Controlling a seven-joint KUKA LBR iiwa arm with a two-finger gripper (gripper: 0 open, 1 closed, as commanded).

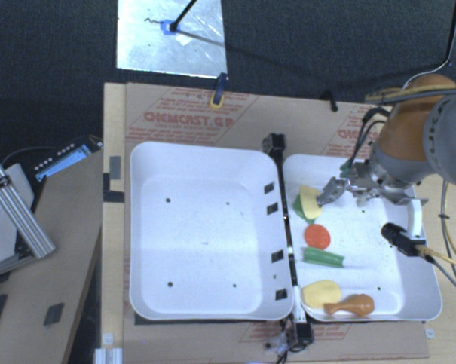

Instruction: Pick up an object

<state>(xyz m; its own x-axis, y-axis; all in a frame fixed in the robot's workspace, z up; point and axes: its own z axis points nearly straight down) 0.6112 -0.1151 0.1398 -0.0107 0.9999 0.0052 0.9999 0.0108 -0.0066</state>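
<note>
**Risk notes: end effector over right bin, nothing held**

Counter: carries two white bins side by side. Left bin has no candidates, so every possible pick sits in the right bin.

Arm: reaches in from the right. End effector hangs over the upper left part of the right bin, beside the yellow-green piece. No object sits between its fingers. Whether they stand wide or narrow I cannot tell; the blur hides it.

Likely target, by nearness: yellow-green piece. It lies close to the divider between the bins. Risk: a finger strikes the bin wall on descent, or pushes the piece against it without gripping.

Red round piece: just below the target. Probably rolls if nudged.

Green stick, yellow piece, orange drumstick: near the bin's front. The last two touch; a grasp there may snag both.
</note>
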